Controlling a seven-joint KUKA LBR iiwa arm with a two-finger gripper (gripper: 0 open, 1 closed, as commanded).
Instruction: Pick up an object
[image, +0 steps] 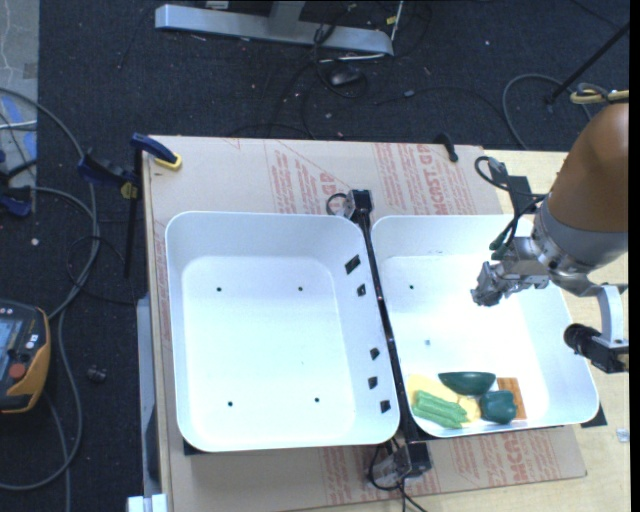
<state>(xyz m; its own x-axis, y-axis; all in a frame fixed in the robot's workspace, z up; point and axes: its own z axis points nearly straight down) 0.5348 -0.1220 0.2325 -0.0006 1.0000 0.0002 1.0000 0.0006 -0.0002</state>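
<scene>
Your gripper (487, 288) hangs over the upper right part of the right bin (560, 330), reaching in from the right on the grey arm (590, 190) with its orange band. From this angle you cannot tell whether it is spread or pressed together, and nothing is visible in it.

Below it the bin floor is bare white. The objects you might pick all lie well apart from the gripper, crowded against the near wall of that same bin. A dark green bowl-shaped piece (467, 381) sits at the top of the cluster. A light green ridged object (438, 408) lies just in front of it, its long axis running left to right with the right end tilted slightly toward the near wall. A teal lump (498, 406) lies just to the right of that, beside an orange block (511, 388). A pale yellow flat piece (422, 387) shows under the bowl and the ridged object.

The left bin (270, 330) touches the right one along a black divider (378, 310) with clips. Both rest on a cardboard sheet (300, 170) printed with red lettering. A blue-and-yellow clamp (155, 152) grips its far left corner. Beyond lies dark carpet (90, 80) strewn with cables, and an orange-edged handheld device (20, 355) at your far left.
</scene>
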